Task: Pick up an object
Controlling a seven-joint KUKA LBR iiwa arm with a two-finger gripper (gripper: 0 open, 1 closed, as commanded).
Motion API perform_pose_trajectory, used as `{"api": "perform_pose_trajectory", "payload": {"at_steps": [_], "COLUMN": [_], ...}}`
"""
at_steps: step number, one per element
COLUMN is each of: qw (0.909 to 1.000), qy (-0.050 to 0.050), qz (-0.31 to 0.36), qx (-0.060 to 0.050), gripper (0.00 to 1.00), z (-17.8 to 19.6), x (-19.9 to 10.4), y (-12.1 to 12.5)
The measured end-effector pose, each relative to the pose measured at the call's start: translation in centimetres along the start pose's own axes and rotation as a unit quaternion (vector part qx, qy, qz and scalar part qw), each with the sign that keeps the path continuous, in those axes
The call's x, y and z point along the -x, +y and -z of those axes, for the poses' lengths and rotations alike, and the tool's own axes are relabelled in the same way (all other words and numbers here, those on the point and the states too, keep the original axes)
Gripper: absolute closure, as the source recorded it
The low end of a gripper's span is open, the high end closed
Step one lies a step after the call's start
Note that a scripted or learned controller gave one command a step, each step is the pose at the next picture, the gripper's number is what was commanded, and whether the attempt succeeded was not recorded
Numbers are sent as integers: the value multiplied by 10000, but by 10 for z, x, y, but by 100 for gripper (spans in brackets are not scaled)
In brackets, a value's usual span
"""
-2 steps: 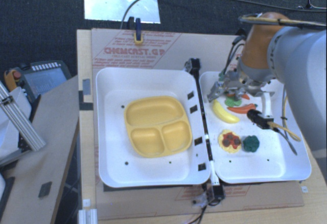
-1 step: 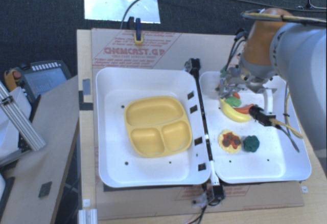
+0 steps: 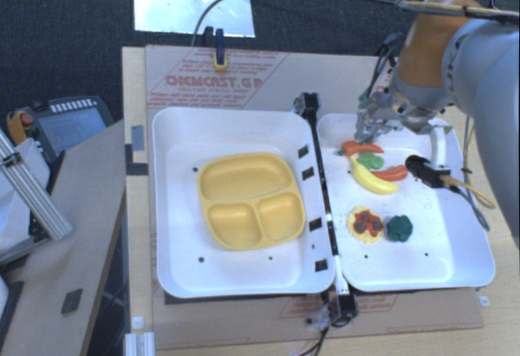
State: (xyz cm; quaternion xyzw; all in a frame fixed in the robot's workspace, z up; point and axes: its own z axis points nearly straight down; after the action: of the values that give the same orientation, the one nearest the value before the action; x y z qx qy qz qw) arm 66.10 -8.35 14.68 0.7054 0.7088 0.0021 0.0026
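The pincer (image 3: 370, 128) hangs low over a white bin (image 3: 439, 257); whether it is open cannot be told, and nothing shows in its hold; just beside it lie an orange toy (image 3: 356, 149), a green piece (image 3: 371, 160) and a banana (image 3: 372, 180), probably its targets; the yellow tray (image 3: 248, 200) sits well apart.

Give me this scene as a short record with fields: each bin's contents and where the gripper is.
left bin: yellow three-compartment tray
right bin: banana, red-orange piece, green piece, round pizza-like toy, dark green broccoli-like toy
gripper: low over the right bin's far end, close to the green piece
pick: no object seen lifted
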Motion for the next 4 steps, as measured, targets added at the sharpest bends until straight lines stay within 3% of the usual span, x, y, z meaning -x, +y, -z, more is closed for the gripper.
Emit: {"api": "perform_pose_trajectory", "payload": {"at_steps": [1,2,4], "qw": [10000,10000,10000], "qy": [-4,2,17], "qz": [2,5,24], "qx": [12,-18,-28], "gripper": [100,100,100], "z": [65,67,87], "x": [4,4,-89], "y": [2,3,-34]}}
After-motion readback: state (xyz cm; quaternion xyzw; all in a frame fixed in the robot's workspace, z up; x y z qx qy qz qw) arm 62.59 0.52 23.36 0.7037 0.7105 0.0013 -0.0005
